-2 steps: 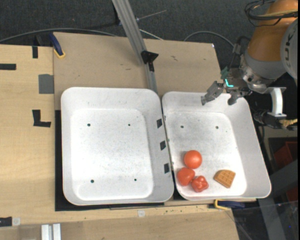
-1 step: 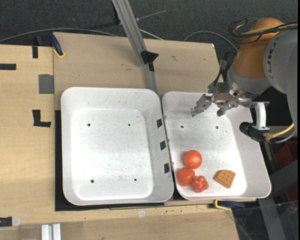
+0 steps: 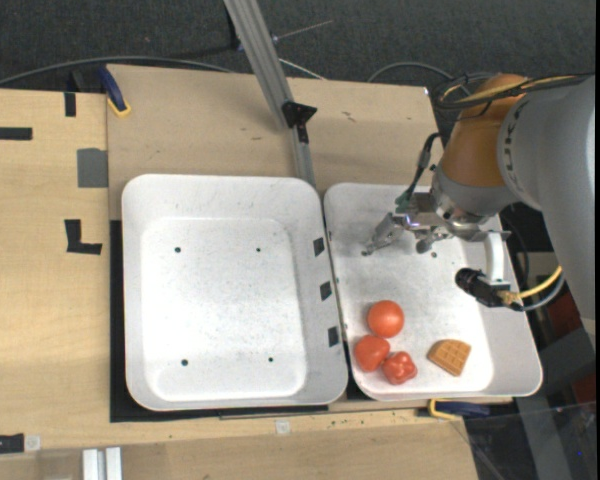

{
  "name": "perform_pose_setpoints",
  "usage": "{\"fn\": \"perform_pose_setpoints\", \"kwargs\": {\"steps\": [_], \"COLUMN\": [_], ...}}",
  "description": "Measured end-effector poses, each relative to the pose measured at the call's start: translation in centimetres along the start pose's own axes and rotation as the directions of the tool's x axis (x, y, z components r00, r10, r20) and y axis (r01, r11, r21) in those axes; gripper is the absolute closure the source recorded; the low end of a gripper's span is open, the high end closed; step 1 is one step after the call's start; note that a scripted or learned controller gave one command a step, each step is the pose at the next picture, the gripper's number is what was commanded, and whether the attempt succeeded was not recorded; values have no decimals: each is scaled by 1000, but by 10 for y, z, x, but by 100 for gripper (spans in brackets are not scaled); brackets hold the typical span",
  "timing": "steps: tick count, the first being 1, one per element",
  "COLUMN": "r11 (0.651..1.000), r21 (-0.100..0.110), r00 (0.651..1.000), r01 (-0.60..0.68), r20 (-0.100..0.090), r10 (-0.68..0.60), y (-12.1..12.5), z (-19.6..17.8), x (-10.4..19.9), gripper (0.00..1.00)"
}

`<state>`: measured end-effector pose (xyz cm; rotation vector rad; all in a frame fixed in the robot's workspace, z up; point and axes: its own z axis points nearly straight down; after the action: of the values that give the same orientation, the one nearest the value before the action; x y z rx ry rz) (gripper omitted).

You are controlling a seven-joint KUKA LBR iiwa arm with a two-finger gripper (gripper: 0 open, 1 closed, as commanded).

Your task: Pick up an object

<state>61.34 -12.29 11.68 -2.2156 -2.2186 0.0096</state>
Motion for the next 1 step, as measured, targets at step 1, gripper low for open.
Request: {"fn": "perform_pose_setpoints", "kwargs": {"steps": [1], "r11": [1000], "r21": [-7], "r00": [1000], "r01": [0], "r20": [2], "r10": [0], "y": [0], "z": [29], "x": [1], "gripper": [0]}}
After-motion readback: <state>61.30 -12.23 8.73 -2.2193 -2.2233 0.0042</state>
